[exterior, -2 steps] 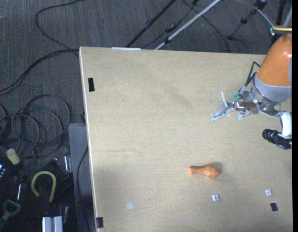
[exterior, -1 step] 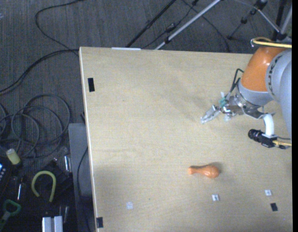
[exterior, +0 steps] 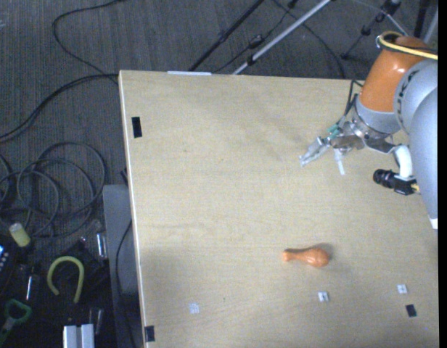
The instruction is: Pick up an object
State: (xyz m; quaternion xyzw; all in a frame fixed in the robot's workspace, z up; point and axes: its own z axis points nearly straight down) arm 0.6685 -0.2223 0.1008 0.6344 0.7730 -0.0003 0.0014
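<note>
Since hand point(exterior: 324, 153) hangs w/ fingers spread, grasping nothing, well apart from orange toy point(exterior: 308, 256) on counter point(exterior: 209, 194), pick isn't started yet.

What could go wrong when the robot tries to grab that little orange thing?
1. The small orange pear-shaped object lies on its side on the smooth tan wooden bench top. Being rounded, it might roll or slip out when pinched.
2. The metal two-finger gripper hangs well apart from it, higher in the view, so a badly aimed reach could miss.
3. Its narrow end gives little to hold, so a grab there may fail.
</note>
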